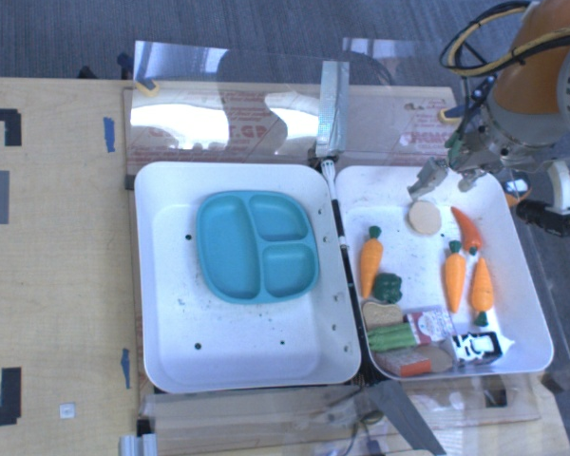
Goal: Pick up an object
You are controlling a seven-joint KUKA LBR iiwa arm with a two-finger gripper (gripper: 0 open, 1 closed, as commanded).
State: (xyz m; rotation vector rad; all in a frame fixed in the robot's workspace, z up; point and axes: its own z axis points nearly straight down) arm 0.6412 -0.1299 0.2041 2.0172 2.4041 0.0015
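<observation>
Tool poised over the right bin's far edge

The tool [444, 172] is seen spread, nothing pinched between its fingers, above the far edge of the right bin [530, 302]. The disc [425, 218], judged the likeliest target, lies just beneath it, slightly toward the near edge; being round, it offers no long axis to be matched.

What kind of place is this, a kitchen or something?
Probably a robotics lab bench, not a kitchen: a robot arm reaches over two white bins, with toy carrots and a blue divided plate.
</observation>
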